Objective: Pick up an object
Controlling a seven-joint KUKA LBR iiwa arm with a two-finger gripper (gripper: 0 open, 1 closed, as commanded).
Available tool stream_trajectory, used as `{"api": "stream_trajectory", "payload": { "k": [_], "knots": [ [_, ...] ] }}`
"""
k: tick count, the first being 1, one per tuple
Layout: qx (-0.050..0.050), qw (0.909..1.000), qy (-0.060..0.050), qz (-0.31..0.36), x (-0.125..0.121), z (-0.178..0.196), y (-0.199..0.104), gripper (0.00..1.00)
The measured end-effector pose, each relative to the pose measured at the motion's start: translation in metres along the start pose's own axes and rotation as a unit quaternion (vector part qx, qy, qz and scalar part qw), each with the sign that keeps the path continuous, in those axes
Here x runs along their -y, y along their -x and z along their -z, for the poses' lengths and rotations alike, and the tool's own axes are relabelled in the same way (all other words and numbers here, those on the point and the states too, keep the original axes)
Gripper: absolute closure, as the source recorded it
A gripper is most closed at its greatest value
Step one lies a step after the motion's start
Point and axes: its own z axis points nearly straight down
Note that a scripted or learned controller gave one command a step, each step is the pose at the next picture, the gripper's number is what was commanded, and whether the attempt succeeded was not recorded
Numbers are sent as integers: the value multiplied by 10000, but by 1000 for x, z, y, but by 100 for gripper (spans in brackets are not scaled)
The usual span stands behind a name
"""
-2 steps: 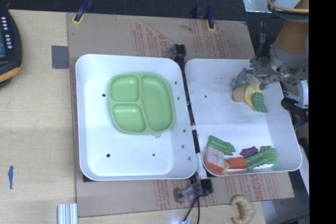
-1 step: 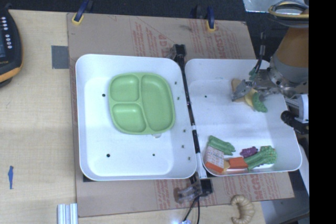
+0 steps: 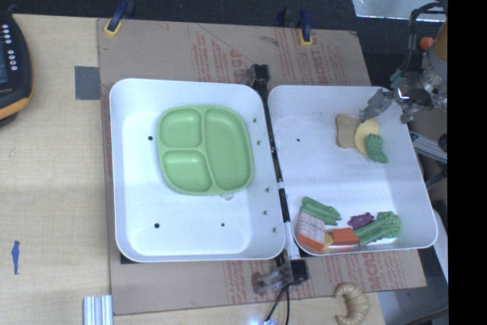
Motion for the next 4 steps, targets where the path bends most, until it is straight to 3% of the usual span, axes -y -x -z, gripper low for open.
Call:
{"api": "stream_trajectory", "payload": {
  "k": [1, 2, 3, 4],
  "knots": [
    [-7, 10000, -33, 35, -41, -70, 1, 0],
    [-16, 10000, -6, 2, 24, 27, -23, 0],
    [1, 10000, -12, 28, -35, -26, 3, 0],
    [-21, 10000, -59, 23, -10, -51, -18, 0]
  ]
}}
